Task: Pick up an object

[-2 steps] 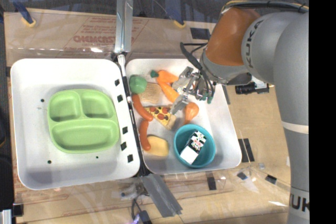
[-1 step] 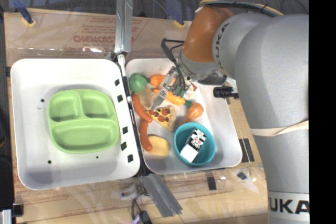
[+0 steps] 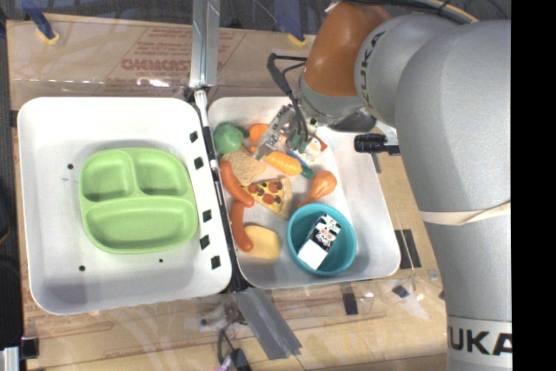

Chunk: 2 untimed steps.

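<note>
The jaws (image 3: 291, 135) hang low over the far part of the right bin (image 3: 375, 213), their metal tips down among the toy food; whether they are open, closed or gripping anything cannot be told from this slant.

Two shallow white plastic bins sit side by side on the tabletop (image 3: 95, 43). The left bin (image 3: 43, 187) holds one thing: a pale green divided plate (image 3: 137, 199) with three compartments, smooth and rounded at the corners.

The right bin holds a crowded heap of small items. One round green ball-like fruit (image 3: 228, 138) lies at the far left corner. One orange carrot (image 3: 283, 162), tapered and glossy, lies just beneath the jaws, its long axis running roughly left to right, slightly slanted toward the near right. One tan slice of bread (image 3: 246, 168) and one pizza wedge (image 3: 271, 195) lie just beside it. Two reddish sausages (image 3: 235, 184) run along the left wall, long axes roughly far to near. One yellow lumpy piece (image 3: 263, 242) lies at the near left. One orange pear-shaped piece (image 3: 321, 183) sits near the middle. One teal round bowl (image 3: 340, 261) at the near right holds a small white carton with black patches (image 3: 320, 241).
</note>
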### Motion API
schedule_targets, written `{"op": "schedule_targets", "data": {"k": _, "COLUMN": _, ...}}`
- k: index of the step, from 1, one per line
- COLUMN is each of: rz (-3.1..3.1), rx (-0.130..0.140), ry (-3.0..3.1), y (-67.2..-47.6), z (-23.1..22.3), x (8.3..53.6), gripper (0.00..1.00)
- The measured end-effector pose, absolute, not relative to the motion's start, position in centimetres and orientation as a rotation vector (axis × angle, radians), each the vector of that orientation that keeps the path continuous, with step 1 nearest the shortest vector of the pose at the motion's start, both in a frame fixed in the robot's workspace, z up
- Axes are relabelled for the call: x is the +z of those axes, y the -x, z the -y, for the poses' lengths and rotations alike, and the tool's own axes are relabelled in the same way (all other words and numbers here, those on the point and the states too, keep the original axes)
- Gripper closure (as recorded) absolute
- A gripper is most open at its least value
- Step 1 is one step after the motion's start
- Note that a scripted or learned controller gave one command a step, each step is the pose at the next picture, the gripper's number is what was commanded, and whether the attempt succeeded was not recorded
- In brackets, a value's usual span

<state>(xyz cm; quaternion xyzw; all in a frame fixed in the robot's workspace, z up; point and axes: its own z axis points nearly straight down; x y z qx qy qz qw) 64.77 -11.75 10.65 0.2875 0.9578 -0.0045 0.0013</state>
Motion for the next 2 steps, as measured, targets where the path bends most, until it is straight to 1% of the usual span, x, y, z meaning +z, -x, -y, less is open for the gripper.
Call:
{"op": "schedule_targets", "data": {"k": 1, "rz": -2.894, "rx": 0.004, "ry": -1.207, "y": -65.0, "z": 5.2, "x": 19.6, "gripper": 1.00}}
{"op": "schedule_targets", "data": {"k": 2, "rz": -2.878, "rx": 0.006, "ry": -1.246, "y": -65.2, "z": 0.2, "x": 25.0, "gripper": 1.00}}
